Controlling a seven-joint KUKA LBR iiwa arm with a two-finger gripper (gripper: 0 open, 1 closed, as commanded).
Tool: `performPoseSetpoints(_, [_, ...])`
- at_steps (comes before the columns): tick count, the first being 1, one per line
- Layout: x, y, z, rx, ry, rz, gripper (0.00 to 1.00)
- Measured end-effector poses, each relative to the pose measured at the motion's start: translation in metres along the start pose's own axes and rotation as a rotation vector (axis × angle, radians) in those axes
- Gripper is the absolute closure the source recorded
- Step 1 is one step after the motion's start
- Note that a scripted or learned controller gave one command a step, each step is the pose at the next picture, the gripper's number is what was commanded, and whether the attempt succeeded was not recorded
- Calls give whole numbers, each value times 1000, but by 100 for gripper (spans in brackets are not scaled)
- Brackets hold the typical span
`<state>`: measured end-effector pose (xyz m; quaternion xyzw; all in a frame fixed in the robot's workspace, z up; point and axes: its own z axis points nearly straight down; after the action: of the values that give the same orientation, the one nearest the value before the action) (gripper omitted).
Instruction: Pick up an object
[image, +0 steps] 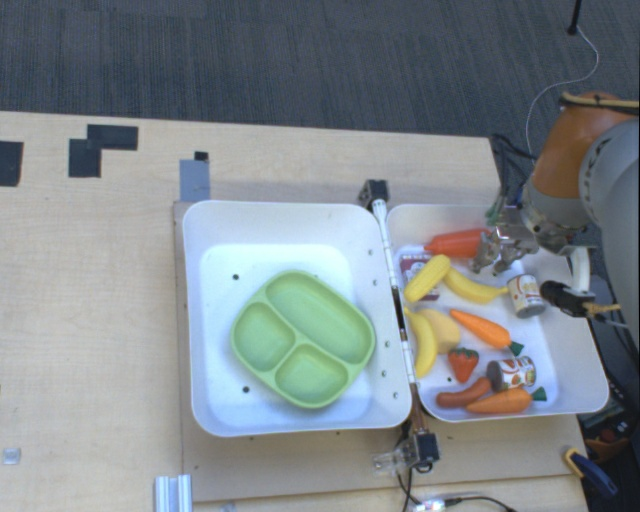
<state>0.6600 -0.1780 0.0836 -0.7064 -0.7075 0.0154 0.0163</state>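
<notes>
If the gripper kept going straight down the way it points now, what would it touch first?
Most likely the red pepper, whose right end lies right beside the gripper, or the bin floor next to it. Depth is hard to judge from this slanted view.

Bench top: pale wood-grain surface, spans left and near part of scene, lit evenly. Floor: dark grey ribbed carpet beyond far edge of bench. Black tape patches: far left on bench, blocky shapes. Grey bracket: upright at far left corner of bins. Thin cable: loops over carpet, far right.
</notes>
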Motion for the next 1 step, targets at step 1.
performPoseSetpoints(1, [0,-2,-9,9,1,-3,100])
